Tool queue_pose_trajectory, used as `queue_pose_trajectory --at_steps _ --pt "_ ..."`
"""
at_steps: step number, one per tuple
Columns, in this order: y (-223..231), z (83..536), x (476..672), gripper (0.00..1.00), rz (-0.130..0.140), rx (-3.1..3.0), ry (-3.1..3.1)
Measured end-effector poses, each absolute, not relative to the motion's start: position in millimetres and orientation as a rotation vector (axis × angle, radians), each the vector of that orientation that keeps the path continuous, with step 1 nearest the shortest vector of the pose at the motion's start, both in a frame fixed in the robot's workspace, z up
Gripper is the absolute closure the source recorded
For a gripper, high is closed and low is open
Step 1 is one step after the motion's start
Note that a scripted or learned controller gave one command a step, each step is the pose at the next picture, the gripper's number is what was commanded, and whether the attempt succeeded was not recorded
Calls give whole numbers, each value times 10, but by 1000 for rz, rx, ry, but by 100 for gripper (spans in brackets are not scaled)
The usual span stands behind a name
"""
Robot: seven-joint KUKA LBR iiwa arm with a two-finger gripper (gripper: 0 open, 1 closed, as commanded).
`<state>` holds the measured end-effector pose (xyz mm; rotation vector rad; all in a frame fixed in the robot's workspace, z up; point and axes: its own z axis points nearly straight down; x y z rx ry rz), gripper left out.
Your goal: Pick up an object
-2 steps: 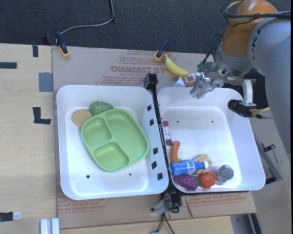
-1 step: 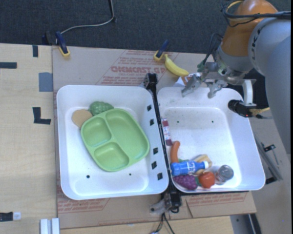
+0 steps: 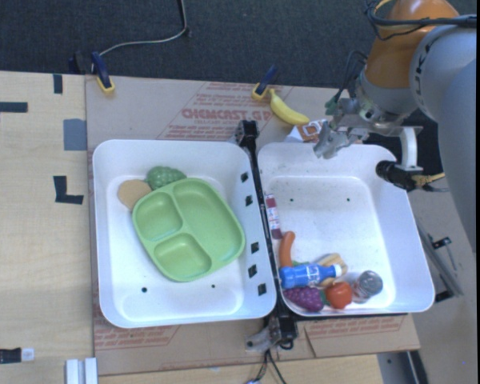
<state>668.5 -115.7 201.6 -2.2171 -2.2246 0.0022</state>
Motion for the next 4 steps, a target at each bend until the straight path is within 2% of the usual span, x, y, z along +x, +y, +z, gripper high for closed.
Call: queue_pose_trajectory --at_steps 1,2,3,4 --pt "-527 1936 6681 100 1 -2218 -2222" --pt "-531 1937 6681 0 1 -2218 -2222" --pt "-1511 2178 6681 0 2 -2224 -2222" --pt "-762 2221 6685 0 -1 -2219 -2223"
